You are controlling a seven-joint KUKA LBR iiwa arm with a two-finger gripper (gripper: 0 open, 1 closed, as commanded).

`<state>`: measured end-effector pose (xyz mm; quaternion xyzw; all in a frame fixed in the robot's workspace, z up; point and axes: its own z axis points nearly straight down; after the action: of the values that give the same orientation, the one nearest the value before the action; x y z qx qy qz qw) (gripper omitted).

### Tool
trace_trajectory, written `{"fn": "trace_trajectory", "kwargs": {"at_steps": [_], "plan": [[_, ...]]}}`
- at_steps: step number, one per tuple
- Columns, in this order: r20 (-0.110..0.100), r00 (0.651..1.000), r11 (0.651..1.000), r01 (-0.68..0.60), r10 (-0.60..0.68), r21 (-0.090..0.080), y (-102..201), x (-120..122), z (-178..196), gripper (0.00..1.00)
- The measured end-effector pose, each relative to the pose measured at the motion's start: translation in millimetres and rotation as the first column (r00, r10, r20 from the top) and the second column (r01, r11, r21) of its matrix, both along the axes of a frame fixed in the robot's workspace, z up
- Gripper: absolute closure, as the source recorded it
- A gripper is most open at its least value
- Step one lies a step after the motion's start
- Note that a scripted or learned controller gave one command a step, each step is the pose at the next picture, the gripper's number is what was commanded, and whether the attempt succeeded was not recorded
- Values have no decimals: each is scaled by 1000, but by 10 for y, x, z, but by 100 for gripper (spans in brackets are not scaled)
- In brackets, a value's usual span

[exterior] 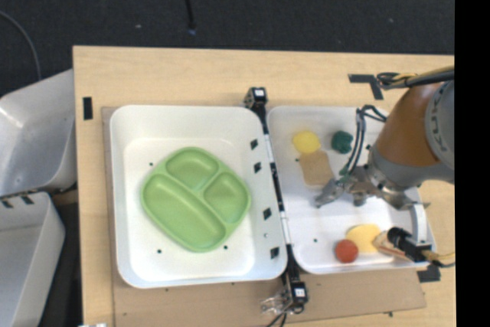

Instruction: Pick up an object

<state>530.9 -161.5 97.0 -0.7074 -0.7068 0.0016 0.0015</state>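
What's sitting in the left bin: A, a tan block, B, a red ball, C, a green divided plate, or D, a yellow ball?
C: the green divided plate lies alone in the left bin, while the small yellow, red and tan items all lie in the right bin.

Two white bins [122, 165] sit side by side on one bench [191, 73]. The left bin holds one green plate [195, 199]. The right bin [321, 256] holds five small things: one yellow ball [305, 141], one dark green piece [341, 139], one tan block [315, 167], one red ball [346, 250] and one yellow piece [363, 234]. One arm [409, 138] reaches in.
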Motion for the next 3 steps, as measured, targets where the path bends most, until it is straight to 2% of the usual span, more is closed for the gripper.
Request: {"fn": "trace_trajectory", "kwargs": {"at_steps": [1, 3], "plan": [[4, 1000, 1000, 5, -5, -1, -12, 16, 124, 100], [10, 1000, 1000, -4, 4, -2, -19, 46, 1077, 100]]}}
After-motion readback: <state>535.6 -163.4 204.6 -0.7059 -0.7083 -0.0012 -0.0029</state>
